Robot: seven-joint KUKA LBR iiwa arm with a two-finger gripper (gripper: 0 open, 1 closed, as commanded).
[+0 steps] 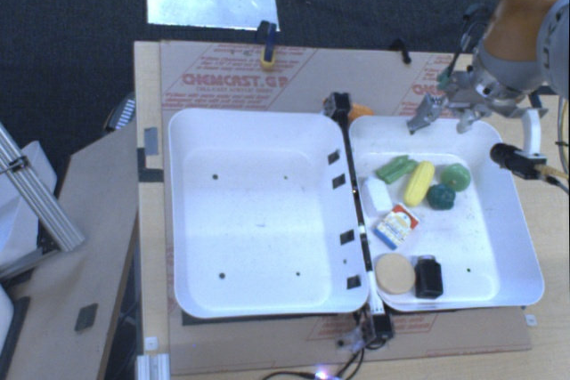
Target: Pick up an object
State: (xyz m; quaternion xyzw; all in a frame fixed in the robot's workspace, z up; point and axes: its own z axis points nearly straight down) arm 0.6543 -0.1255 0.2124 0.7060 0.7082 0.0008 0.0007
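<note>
Objects for picking lie clustered in the right bin point(517, 254): a yellow banana-shaped piece point(419, 182) between a green pod point(394, 168) and two green balls point(449, 185), with a small carton point(396, 226), a tan disc point(395, 273) and a black block point(428, 277) nearer the front. My gripper point(443, 115) hangs above the bin's far rim, fingers spread, grasping nothing. In my judgement the banana offers the freest approach. The bin's right half leaves room to move.
</note>
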